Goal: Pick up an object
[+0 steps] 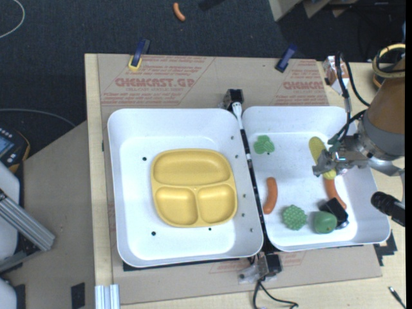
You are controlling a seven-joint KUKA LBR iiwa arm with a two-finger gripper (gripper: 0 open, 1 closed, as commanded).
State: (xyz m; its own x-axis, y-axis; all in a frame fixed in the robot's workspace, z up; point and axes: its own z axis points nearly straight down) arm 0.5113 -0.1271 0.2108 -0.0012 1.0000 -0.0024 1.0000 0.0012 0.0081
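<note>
The gripper (330,161) hangs low over the right bin (293,122), coming in from that bin's right wall, and I cannot tell how its tool end stands, since the grey metal there blurs into the things beneath it. A yellow banana-like piece (315,149) lies right at the gripper, its long axis running from the bin's far wall toward its near wall, the lower end hidden under the metal. An orange carrot-like piece (333,191) pokes out just below the gripper, slanting toward the bin's near right corner. Beside it sit a small black object (335,210) and a green rounded fruit (324,223). A knobbly green ball (294,217) rests nearer the bin's near wall. An orange sausage (270,195) lies by the bin's left wall, lengthwise along it. A green leafy piece (263,145) sits further back. The left bin (125,134) holds a yellow divided plate (193,187).
</note>
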